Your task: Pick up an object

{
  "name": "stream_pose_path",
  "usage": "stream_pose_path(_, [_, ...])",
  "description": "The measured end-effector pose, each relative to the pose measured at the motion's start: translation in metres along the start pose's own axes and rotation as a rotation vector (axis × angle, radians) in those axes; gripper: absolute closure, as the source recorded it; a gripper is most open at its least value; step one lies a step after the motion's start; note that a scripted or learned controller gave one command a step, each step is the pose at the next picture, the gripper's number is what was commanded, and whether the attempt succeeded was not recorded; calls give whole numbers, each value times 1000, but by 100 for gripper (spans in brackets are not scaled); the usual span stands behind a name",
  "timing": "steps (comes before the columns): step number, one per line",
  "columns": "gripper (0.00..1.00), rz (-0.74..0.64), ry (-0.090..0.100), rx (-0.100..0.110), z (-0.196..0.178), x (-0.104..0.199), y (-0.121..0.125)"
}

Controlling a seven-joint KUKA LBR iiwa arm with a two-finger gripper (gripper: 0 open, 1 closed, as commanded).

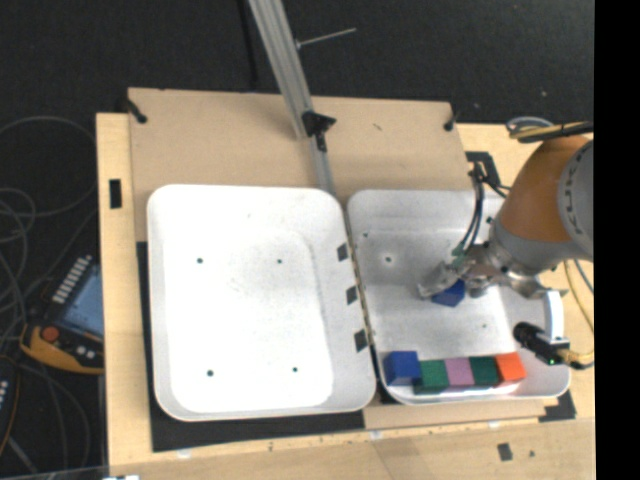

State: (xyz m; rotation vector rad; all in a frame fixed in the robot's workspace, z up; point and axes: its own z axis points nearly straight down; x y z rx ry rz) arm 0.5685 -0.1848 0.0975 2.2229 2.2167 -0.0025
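Blue block [450,294] sits at the gripper [441,290] tip in the right bin [400,228], mid-floor; can't tell if it's clamped or how wide the fingers are. Row of blocks along near wall: blue [402,366], green [433,374], pink [459,371], green [485,369], orange [511,366]

Fixed above the bench [250,138], looking down at a slant; far enough back to take in both white bins [250,298] side by side, the bench edges and dark floor [60,48] beyond; arm [545,213] entering from the right.
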Motion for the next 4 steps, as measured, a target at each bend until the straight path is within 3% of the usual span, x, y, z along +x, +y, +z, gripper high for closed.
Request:
stream_pose_path(1, [100,4,0,-6,-11,0,2])
stream_pose_path(2, [100,-11,6,-2,-50,75,-14])
stream_pose_path(3, [100,-12,4,-6,-103,138,5])
stream_pose_path(4, [100,-12,6,1,-108,223,-41])
